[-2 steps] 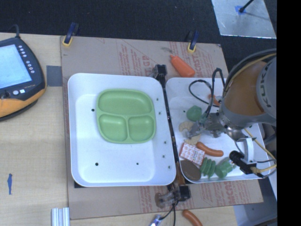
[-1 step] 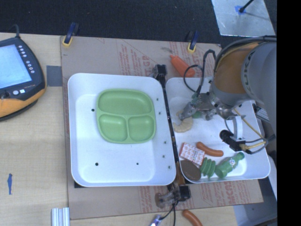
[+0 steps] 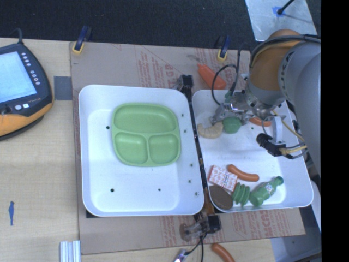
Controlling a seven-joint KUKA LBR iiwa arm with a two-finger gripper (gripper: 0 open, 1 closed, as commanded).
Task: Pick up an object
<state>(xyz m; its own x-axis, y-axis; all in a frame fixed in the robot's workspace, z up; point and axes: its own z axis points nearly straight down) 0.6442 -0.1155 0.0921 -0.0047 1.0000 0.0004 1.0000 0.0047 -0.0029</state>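
My gripper [image 3: 230, 111] hangs over the far left part of the right bin [image 3: 294, 168], below the orange band of the arm. A round green object [image 3: 232, 126] lies right under it, and whether they touch is unclear. A beige piece [image 3: 208, 130] rests just to its left. An orange piece [image 3: 260, 122] pokes out on the gripper's right. Toward the bin's near edge lie an orange sausage [image 3: 243, 173], a red-and-white checkered packet [image 3: 222, 177], a brown disc [image 3: 220, 197], a green pickle [image 3: 241, 194] and a green bottle [image 3: 267, 191].
The left bin [image 3: 92, 162] holds a green divided plate [image 3: 146, 134]. An orange carrot [image 3: 210, 76] lies outside the bins at the back. A teach pendant [image 3: 19, 89] sits at the far left. Cables and a black connector [image 3: 272, 145] trail over the right bin.
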